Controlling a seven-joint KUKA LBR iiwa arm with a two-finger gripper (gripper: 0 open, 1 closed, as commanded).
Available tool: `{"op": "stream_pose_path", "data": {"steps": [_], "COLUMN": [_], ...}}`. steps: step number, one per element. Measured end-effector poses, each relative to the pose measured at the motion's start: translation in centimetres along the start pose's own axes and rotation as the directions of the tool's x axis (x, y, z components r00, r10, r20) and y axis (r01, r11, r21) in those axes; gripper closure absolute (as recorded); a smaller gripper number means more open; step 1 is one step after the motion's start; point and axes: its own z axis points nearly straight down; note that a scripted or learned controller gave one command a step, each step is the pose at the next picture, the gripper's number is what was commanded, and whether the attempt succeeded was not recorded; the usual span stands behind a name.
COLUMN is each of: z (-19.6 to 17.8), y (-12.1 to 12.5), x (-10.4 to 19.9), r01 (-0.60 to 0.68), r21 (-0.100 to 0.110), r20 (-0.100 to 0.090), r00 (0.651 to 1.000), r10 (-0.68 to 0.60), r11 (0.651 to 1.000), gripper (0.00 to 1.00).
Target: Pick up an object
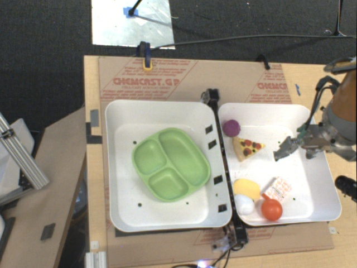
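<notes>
Pizza (247,147), a flat toy wedge with a yellow face and red dots, lies in the upper part of the right bin (321,205), right of frame centre. Its long axis runs roughly across the frame, the narrow tip toward the right and the wide crust edge toward the divider on the left. Just above and left of it we see a purple ball (231,128), round and matte.

We read "CHEMCAST GP" in red print on the brown paper sheet (167,77) under the bins, repeated at an angle near the upper right corner. A small white packet (277,188) with red print sits lower in the right bin; we cannot read its writing.

Beside the packet we see a smooth red ball (271,210), and to its left a yellow rounded lump (247,188) touching a white egg shape (244,205).

In the left bin (120,166) lies a green plate (170,164), glossy plastic with three compartments and rounded corners.

At the right of the frame the gripper (285,148) hangs over the right bin, just right of the pizza and apart from it. Its dark fingers look parted, with nothing between them.
</notes>
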Motion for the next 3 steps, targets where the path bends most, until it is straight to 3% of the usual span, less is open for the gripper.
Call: {"op": "stream_pose_path", "data": {"steps": [1,3], "z": [-0.5,11.5], "y": [0.2,-1.0], "x": [0.0,0.5], "r01": [0.002,0.0], "r21": [-0.01,-0.005], "r20": [0.002,0.0], "r00": [1.0,1.0], "r10": [-0.002,0.0], "r11": [1.0,1.0], "gripper": [0.0,0.0]}}
